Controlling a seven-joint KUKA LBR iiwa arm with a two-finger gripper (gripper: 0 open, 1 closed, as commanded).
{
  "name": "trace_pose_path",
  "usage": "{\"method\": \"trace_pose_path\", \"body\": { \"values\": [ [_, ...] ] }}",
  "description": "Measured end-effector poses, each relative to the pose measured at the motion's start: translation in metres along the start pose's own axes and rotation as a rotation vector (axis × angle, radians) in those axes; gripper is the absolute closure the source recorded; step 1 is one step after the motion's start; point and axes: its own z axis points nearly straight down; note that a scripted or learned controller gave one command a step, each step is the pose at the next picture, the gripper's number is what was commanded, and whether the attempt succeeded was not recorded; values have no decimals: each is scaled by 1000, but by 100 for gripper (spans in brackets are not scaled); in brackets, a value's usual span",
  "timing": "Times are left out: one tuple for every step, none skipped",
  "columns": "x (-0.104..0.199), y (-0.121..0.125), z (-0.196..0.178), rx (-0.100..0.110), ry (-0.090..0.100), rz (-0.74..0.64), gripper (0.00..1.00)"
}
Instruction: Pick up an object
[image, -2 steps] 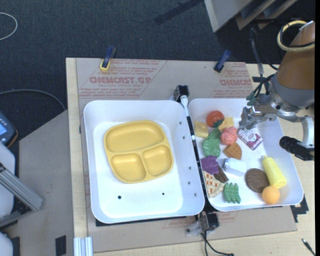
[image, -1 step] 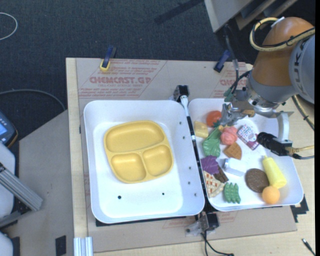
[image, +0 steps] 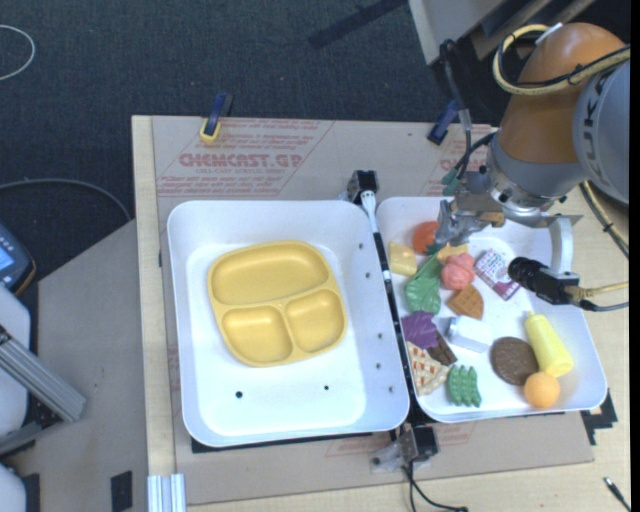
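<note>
The right white bin (image: 590, 372) holds several toy foods. Among them are a red round piece (image: 425, 236), a pink piece (image: 459, 270), a green leafy piece (image: 424, 290), a pale yellow piece (image: 402, 262) and a pink-and-white packet (image: 495, 268). My gripper (image: 450, 236) hangs low over the bin's far left part. It is just right of the red piece and just above the pink one. I see nothing lifted clear of the bin.
The left bin (image: 190, 380) holds a yellow compartment plate (image: 275, 300). Nearer in the right bin lie a purple piece (image: 420, 328), a waffle (image: 428, 368), a green piece (image: 463, 385), a brown cookie (image: 513, 360), a yellow bottle (image: 548, 343) and an orange (image: 542, 390).
</note>
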Motion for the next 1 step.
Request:
{"method": "trace_pose_path", "body": {
  "values": [
    [1,3,11,6,0,1,100]
  ]
}}
